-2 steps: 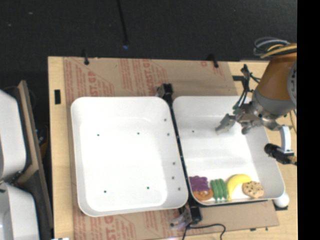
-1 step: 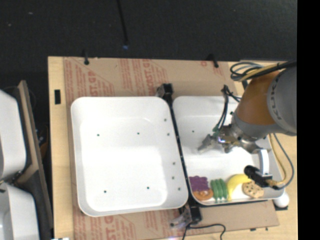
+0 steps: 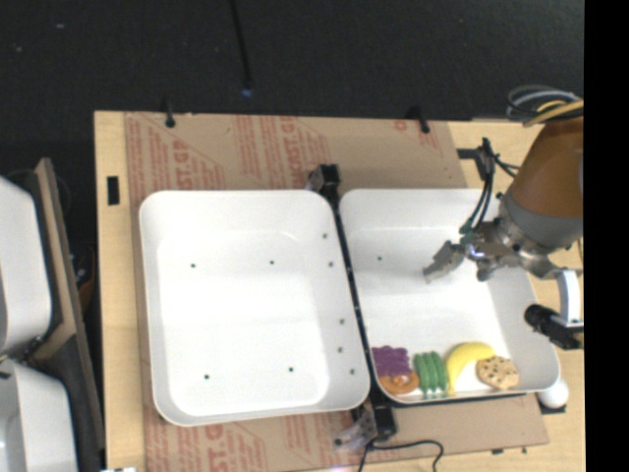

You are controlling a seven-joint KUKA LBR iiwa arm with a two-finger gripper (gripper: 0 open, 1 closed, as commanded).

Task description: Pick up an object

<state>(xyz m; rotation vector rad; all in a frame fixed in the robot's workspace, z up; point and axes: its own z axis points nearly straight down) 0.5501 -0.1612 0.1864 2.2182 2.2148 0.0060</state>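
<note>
Upright-ish green veg (image 3: 430,374), long axis near-far, right bin (image 3: 413,214)

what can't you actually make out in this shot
- Gripper, camera view: small and blurred, so open or shut is unclear, as is whether it holds anything.
- Arm: its far part is cut off at the right.
- Toys along the right bin near wall, purple item, green item, yellow item, cookie: too small to identify exactly.

A purple grape bunch (image 3: 392,362), orange round piece (image 3: 398,384), green ridged item (image 3: 430,374), yellow lemon-like fruit (image 3: 470,356) and chip cookie (image 3: 497,371) lie in a row along the right bin's (image 3: 413,224) near edge.
</note>
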